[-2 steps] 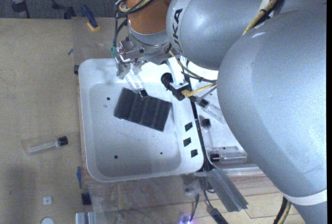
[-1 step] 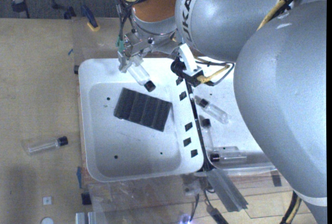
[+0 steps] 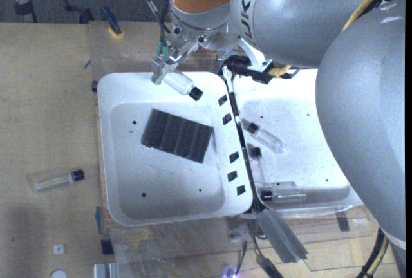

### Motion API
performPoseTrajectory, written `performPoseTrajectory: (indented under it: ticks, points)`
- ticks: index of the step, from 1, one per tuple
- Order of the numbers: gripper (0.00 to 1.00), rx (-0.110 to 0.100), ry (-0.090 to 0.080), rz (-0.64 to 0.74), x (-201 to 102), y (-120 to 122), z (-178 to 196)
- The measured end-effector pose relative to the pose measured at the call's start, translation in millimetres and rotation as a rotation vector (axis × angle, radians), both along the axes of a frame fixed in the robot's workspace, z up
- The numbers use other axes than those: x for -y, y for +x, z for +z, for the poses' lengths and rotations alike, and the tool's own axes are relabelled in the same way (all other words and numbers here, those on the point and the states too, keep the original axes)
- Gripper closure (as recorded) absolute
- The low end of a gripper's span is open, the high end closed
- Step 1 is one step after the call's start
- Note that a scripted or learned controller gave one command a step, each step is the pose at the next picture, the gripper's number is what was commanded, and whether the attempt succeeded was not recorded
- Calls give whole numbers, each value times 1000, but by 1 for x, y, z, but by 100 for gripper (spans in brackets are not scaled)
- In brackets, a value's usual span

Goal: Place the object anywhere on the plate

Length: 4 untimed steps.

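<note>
Grey and bulky, our arm [image 3: 302, 6] reaches over the left bin [image 3: 106, 141] from the right; the gripper [image 3: 166, 67] clasps a small clear bottle [image 3: 180, 85] above that bin's far rim, beyond the dark plate [image 3: 177, 135], whose surroundings lie open.

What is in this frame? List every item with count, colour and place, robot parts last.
Bins: 2, white, side by side on the bench; left bin, right bin.
Plate: 1, dark ribbed rectangle, flat in the left bin.
Vials: 4, clear with black caps; held vial between the gripper's fingers above the left bin's back edge, one vial in the right bin's middle, one at its front edge, one on the bench left of the bins.
Blue clamp: 1, on the bench behind the bins.
Arm: 1, grey with orange band.
Gripper: 1, two-finger, over the left bin's back edge.
</note>
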<state>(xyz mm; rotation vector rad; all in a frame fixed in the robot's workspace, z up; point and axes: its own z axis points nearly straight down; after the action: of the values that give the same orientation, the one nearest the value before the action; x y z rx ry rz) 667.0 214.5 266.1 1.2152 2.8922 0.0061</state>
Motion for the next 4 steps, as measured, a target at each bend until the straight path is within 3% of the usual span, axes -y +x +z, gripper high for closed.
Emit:
performPoseTrajectory:
  ticks: [1,2,3,4]
  points:
    - [100,-2,1,-552,17,-28,120]
    - [100,-10,-2,-1147,2,-47,71]
    - [100,-8,1,-1621,-9,-142,7]
    - [100,-6,5,-1974,-9,-58,-102]
